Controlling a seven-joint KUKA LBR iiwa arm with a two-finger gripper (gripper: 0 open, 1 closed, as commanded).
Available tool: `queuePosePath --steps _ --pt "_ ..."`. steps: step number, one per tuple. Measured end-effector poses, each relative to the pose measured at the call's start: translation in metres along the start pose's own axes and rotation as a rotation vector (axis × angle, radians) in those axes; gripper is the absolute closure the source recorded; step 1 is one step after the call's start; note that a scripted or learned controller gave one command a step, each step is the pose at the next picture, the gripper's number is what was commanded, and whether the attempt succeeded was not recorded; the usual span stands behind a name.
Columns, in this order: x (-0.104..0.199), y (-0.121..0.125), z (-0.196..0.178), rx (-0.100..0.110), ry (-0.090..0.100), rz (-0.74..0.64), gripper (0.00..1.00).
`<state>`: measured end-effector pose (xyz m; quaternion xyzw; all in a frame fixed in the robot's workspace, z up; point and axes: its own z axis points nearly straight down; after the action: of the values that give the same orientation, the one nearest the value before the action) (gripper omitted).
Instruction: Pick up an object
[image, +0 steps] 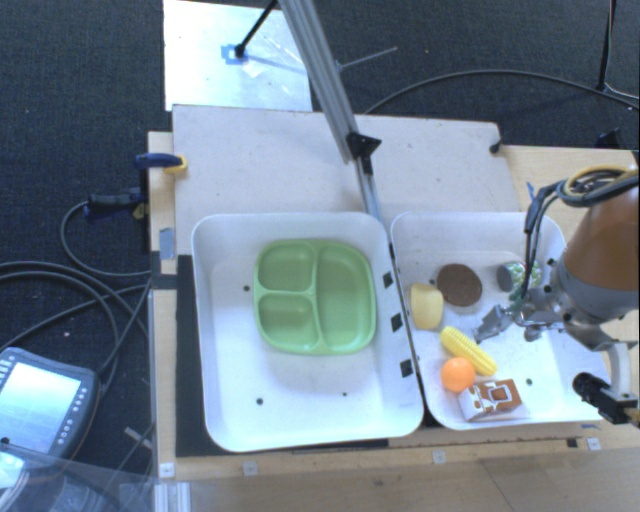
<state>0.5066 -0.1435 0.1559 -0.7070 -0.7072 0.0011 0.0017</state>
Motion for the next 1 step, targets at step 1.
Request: queuePosePath --steps 1 --pt "0.0014 0.0027 0.0566 -0.009 0.005 -0.002 0.0"
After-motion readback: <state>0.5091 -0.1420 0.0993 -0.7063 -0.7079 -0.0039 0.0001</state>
